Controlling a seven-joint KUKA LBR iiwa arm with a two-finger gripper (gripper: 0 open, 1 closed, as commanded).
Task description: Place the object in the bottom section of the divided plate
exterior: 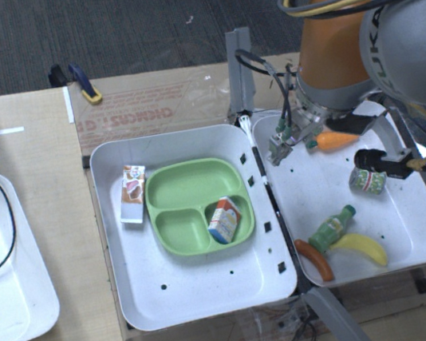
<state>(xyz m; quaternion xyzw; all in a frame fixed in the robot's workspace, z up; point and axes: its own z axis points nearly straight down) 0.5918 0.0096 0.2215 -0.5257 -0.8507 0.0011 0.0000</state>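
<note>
A green divided plate (191, 185) lies in the left bin (138, 300). A small red and white carton (223, 220) rests tilted in the plate's lower right section. My gripper (279, 146) hangs over the upper left corner of the right bin (420, 248), close to the wall between the bins. I see nothing held in it. An orange carrot (337, 139) lies just to its right, partly under the wrist.
A white snack box (131, 194) lies beside the plate's left rim. The right bin also holds a small can (367, 180), a green bottle (332, 228), a banana (361, 248) and a red sausage (314, 259). Another white tray (2, 266) stands at far left.
</note>
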